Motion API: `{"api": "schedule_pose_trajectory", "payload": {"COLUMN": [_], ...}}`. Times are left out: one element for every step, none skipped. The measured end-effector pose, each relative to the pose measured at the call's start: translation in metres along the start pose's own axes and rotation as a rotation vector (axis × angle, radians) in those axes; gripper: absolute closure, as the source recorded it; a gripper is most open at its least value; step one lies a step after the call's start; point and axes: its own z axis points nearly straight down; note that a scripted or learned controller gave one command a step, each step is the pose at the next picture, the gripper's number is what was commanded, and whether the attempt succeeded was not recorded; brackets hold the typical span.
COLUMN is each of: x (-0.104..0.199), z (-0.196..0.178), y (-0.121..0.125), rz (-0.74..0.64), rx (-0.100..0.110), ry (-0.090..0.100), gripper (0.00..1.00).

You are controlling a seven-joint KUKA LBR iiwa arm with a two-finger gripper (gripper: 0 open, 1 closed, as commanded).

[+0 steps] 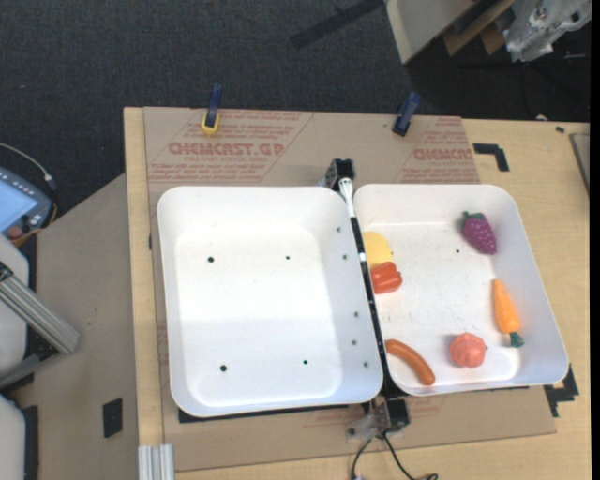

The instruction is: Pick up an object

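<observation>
The right white bin point(436, 286) holds several toy foods. A purple grape bunch point(479, 232) lies at its far right. Against the divider sit a yellow piece point(377, 247) and a red-orange pepper point(385, 277), touching each other. An orange carrot point(506, 309) lies along the right wall. A pink-red round fruit point(468, 350) and an orange sausage point(411, 362) rest near the front wall. A pale grey mechanism that looks like my gripper point(542, 28) is at the top right corner, well beyond the bins and far from every object.
The left white bin point(253, 300) stands beside the right one on a brown board point(234, 141). A yellow clamp point(212, 117) and a blue clamp point(407, 112) sit at the board's far edge. A metal rail point(37, 314) lies at the left.
</observation>
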Motion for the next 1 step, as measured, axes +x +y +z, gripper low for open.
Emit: {"api": "schedule_pose_trajectory", "payload": {"x": [0.0005], "z": [-0.0109], "y": [0.0011], "rz": [-0.001], "rx": [-0.006], "ry": [0.000], "gripper": [1.00]}}
